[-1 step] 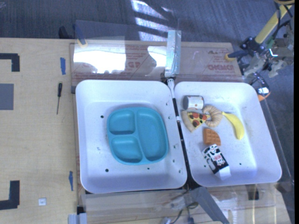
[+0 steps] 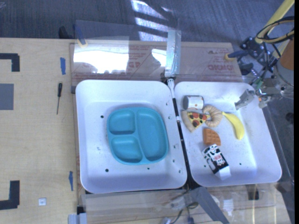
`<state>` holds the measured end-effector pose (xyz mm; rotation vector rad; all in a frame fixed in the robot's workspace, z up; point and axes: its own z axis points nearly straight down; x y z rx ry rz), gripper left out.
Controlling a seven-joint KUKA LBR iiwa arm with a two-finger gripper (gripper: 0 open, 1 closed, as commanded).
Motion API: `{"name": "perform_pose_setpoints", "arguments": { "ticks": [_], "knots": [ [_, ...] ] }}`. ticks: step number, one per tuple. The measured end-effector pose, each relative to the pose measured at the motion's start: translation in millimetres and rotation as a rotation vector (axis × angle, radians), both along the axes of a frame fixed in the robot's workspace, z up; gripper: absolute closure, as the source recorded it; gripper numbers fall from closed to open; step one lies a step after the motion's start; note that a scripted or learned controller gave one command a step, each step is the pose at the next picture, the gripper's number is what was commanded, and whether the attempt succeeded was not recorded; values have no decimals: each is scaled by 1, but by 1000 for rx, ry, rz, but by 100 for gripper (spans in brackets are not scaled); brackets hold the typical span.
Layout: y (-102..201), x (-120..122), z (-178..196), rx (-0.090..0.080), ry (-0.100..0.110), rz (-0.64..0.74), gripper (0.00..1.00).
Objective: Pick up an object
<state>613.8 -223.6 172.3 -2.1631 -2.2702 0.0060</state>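
Gripper (image 2: 246, 98) at right bin (image 2: 268, 169) far rim, aperture indiscernible, nothing visibly held; risk: clipping rim, or nudging banana (image 2: 234, 124) into crowded toys.

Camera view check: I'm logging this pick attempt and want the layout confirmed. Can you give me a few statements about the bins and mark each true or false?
1. The blue divided plate lies in the left bin. True.
2. The banana lies on the blue plate. False: it lies in the right bin, beside the pretzel.
3. The end effector is at the right bin's upper right part. True.
4. The end effector holds the waffle. False: the waffle lies on the bin floor, apart from it.
5. The cow-patterned carton stands in the left bin. False: it lies in the right bin.
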Motion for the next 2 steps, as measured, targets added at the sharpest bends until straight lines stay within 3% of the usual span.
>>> {"name": "perform_pose_setpoints", "arguments": {
  "ticks": [1, 2],
  "knots": [
    [17, -26, -75, 9, -13, -151, 0],
    [35, -53, -84, -2, -13, 35, 0]
  ]
}}
